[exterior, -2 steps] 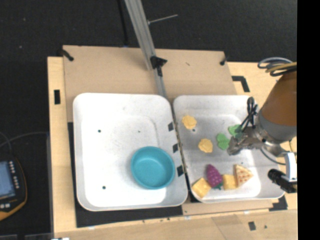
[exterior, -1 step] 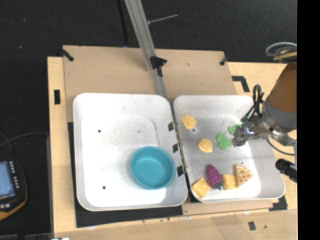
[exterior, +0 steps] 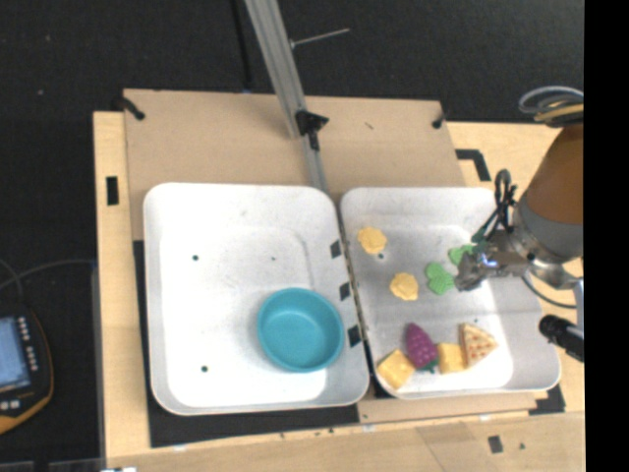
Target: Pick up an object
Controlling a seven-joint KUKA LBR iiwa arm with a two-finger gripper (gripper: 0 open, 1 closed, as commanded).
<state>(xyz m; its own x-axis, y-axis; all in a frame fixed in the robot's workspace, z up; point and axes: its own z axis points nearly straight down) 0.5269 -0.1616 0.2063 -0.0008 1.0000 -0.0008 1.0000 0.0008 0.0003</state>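
Yellow plastic block (exterior: pixel 396 369), purple grapes (exterior: pixel 420 345), clustered at right white bin's (exterior: pixel 413 205) near rim. Gripper (exterior: pixel 470 268) low beside green toys (exterior: pixel 439 278), seemingly lining up a grasp; grip state indiscernible.

From my remote seat it's mostly white and tan: two white bins, the left bin (exterior: pixel 197 234) and the right bin (exterior: pixel 423 209), on a light wood bench (exterior: pixel 113 264) with brown cardboard (exterior: pixel 216 136) behind. A teal bowl (exterior: pixel 299 328) sits around 5 o'clock in the left one. The right one has the colour: two yellow pieces (exterior: pixel 371 240) (exterior: pixel 404 285), a green piece (exterior: pixel 439 278), a purple grape bunch (exterior: pixel 421 346), a yellow block (exterior: pixel 396 369), and an orange-and-tan pizza slice (exterior: pixel 478 343) with dots. The arm's band (exterior: pixel 562 180) is orange over grey.
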